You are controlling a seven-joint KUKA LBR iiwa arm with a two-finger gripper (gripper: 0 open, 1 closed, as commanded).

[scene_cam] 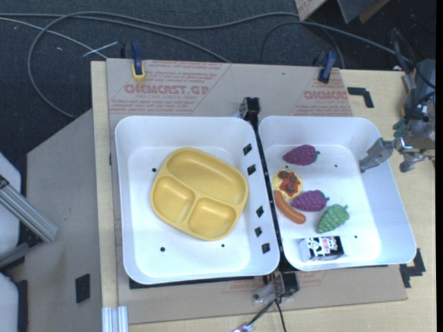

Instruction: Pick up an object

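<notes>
Two shallow white bins are seen side by side on the tabletop [387, 92]. The left bin [135, 206] is occupied by a yellow divided plate [199, 194], laid flat near its middle. The right bin [387, 220] is stocked with small toy foods: a purple grape bunch [300, 155] near the far wall, a second purple grape bunch [309, 200] closer to the middle, a green grape bunch [333, 217] just beside it, a pizza slice [287, 182] and a hot dog [289, 208] along the divider side, and a small black-and-white carton [322, 247] near the front wall.

The pincer [387, 151] is seen at the right bin's far right corner, over its rim, with the arm's wrist [419, 126] behind it at the frame's right. A grey finger [372, 155] is pointed into the bin, well apart from every toy. Nothing is seen between the fingers, and no object is touched. How far the fingers are parted cannot be told from this angle.
</notes>
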